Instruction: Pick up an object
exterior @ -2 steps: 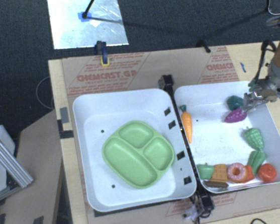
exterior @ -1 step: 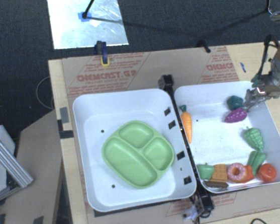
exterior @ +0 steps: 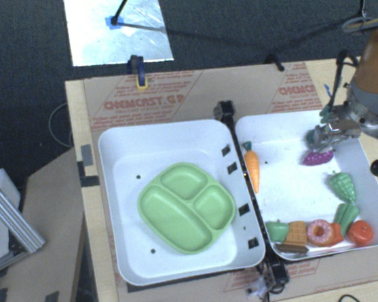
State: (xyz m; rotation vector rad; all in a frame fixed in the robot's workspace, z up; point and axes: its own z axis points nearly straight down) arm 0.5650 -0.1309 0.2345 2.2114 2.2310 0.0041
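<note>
The pincer (exterior: 320, 136) hangs low over the far right part of the right bin (exterior: 289, 189), at the end of the grey arm (exterior: 376, 86) that reaches in from the right; whether it is wide or narrow cannot be told, as its tip is a blur of metal. Just beside it, on the near side and touching or nearly touching its tip, lies a purple bunch of grapes (exterior: 318, 158) on the bin floor. Nearer the camera from the pincer, along the right wall, rests a green leafy vegetable (exterior: 342, 186), and beyond that, well apart in the near corner, a red tomato (exterior: 360, 231), a pink doughnut (exterior: 320, 232), a brown waffle-like piece (exterior: 295, 232) and a green piece (exterior: 276, 229) sit in a row. To the pincer's left, against the dividing wall, an orange carrot (exterior: 251, 166) lies lengthwise. Farther left, the left bin (exterior: 128, 154) holds a green divided plate (exterior: 186, 207). Both bins sit on the table (exterior: 189, 92)
</note>
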